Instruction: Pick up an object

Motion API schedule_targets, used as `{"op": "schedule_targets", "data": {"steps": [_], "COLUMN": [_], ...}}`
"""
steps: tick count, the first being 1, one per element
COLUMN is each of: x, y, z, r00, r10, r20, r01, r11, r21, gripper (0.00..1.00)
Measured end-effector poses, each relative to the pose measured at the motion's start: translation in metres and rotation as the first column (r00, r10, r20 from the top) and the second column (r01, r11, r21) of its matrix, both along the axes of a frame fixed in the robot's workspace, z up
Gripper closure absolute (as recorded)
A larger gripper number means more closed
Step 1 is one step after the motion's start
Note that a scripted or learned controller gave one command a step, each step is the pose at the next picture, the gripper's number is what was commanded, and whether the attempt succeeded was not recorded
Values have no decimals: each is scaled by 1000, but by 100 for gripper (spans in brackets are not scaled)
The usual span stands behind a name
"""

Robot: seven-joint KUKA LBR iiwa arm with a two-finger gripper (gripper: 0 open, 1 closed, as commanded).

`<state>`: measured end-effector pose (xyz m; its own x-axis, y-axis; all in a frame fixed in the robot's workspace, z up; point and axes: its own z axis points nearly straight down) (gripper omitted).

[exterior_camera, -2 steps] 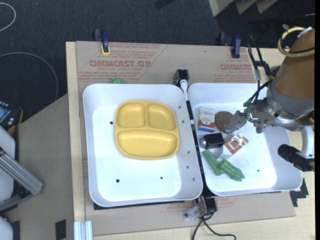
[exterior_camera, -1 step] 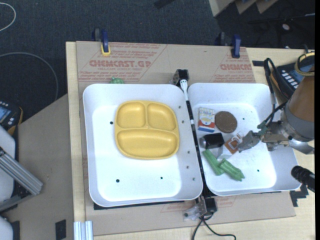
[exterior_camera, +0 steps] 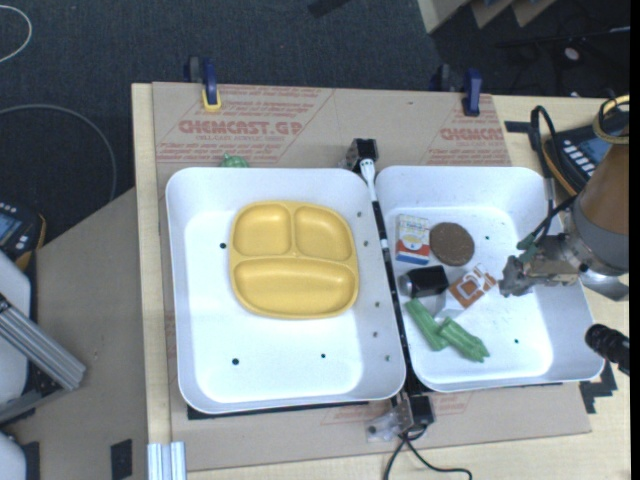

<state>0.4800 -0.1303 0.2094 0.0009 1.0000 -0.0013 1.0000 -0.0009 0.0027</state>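
Observation:
In the right bin (exterior_camera: 520, 193) lie a brown round disc (exterior_camera: 452, 243), a small white and orange carton (exterior_camera: 412, 239), a black block (exterior_camera: 425, 282), a small orange-brown packet (exterior_camera: 471, 287) and green pea pods (exterior_camera: 447, 332). My gripper (exterior_camera: 516, 276) hangs low over the right part of this bin, just right of the packet. No object is visible between its fingers.
A yellow three-compartment plate (exterior_camera: 294, 259) sits in the left bin (exterior_camera: 200, 298). The arm enters over the right bin's right rim. Blue clamps (exterior_camera: 208, 80) hold the board at the back. Cables run along the bench's right side.

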Motion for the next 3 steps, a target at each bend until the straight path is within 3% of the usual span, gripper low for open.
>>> {"op": "schedule_targets", "data": {"steps": [1,2,3], "x": [0,71,157], "y": [75,95,52], "z": [20,1,-26], "r00": [1000,1000,1000], "r10": [9,6,1], "r20": [1,1,2], "r01": [-9,-6,-1], "r11": [1000,1000,1000], "r21": [3,1,-2], "gripper": [100,100,100]}}
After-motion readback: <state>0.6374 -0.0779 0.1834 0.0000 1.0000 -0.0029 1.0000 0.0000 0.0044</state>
